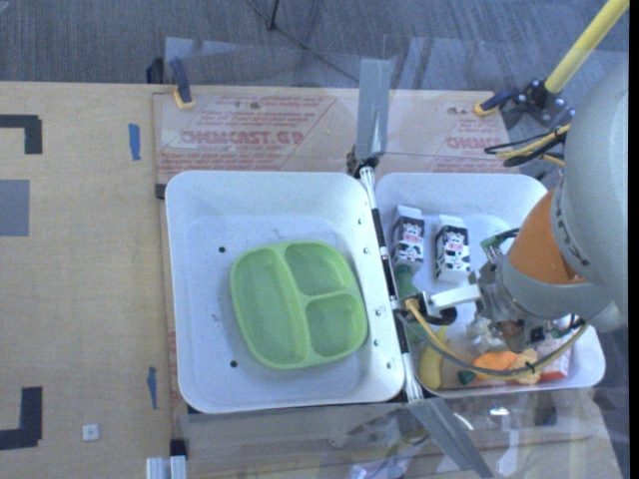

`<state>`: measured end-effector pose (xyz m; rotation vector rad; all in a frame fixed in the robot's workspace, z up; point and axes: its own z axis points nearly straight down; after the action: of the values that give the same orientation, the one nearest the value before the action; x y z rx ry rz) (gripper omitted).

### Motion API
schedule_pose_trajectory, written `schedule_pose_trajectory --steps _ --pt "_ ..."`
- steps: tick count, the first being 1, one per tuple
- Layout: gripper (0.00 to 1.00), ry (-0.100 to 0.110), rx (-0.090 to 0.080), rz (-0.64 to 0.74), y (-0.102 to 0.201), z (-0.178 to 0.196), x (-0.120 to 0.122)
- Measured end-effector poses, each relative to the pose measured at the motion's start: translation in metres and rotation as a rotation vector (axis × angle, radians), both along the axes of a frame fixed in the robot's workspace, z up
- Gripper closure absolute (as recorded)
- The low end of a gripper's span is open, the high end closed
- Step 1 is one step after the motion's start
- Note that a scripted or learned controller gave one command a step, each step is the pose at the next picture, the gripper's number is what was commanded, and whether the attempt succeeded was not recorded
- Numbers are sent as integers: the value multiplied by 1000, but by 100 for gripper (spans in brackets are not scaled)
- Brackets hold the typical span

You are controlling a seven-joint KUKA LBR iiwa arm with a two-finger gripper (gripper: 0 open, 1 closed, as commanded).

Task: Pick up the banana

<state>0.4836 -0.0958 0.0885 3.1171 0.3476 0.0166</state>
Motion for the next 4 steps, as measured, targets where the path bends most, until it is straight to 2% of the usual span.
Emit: schedule_pose_trajectory --steps 1,2,3,4 --pt "100 2 -3 37 2 0 -1" --pt "100 0 0 -21 2 0 -1" --pt "100 9 2 -21 2 6 -3" --pt "100 9 6 -16 1 -1 -3"
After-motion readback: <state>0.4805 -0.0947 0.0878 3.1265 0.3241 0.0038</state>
